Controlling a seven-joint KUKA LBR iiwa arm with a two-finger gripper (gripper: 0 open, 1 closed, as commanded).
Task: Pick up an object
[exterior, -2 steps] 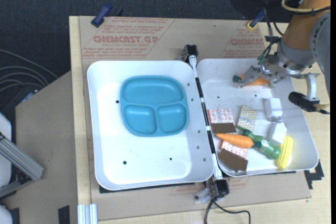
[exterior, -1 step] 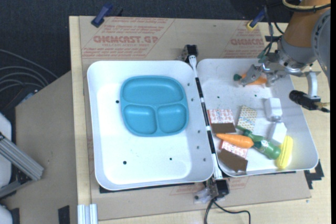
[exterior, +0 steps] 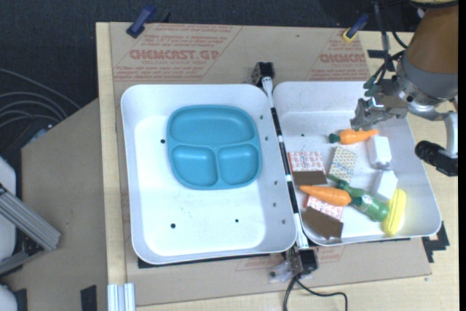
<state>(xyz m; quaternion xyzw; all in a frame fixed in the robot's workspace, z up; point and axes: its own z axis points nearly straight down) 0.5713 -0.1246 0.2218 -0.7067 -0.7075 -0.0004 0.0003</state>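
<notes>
- The worktop (exterior: 211,47) is a pale board printed with red lettering
- Two shallow white bins lie directly on it, touching along one edge: the left bin (exterior: 145,229) and, to its right, the right bin (exterior: 313,95)
- Blue clamps grip the worktop's far edge, one (exterior: 140,22) beyond the left bin, another (exterior: 354,28) further right

Two white bins (exterior: 145,156) sit side by side. The left one has one blue divided plate (exterior: 213,146). The right bin (exterior: 419,178) has two toy carrots (exterior: 353,135) (exterior: 325,194), one yellow corn cob (exterior: 395,212), one green bottle (exterior: 368,203), two white blocks (exterior: 379,151) and three patterned packets (exterior: 344,163)
</notes>
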